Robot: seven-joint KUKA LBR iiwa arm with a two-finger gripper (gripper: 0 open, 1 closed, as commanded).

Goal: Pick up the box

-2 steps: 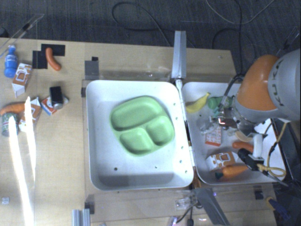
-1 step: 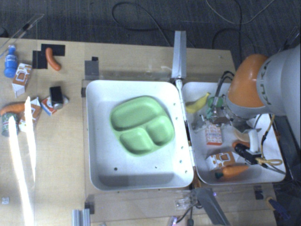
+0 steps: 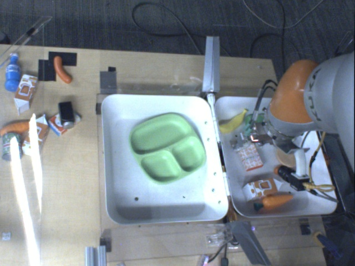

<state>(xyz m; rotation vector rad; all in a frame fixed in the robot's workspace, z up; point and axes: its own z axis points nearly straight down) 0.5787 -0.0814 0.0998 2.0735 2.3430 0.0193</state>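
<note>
Because the box [image 3: 250, 157] lies flat mid-bin in the right bin [image 3: 327, 206], just beside the banana [image 3: 233, 121] and the carton [image 3: 260, 188], I fear my gripper [image 3: 250, 137], whose grip I cannot tell, may slip off or snag a neighbour.

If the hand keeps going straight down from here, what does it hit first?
Most likely the red-patterned box, lying flat on the right bin's floor just under the hand. Depth is hard to judge from this slanted view.
</note>
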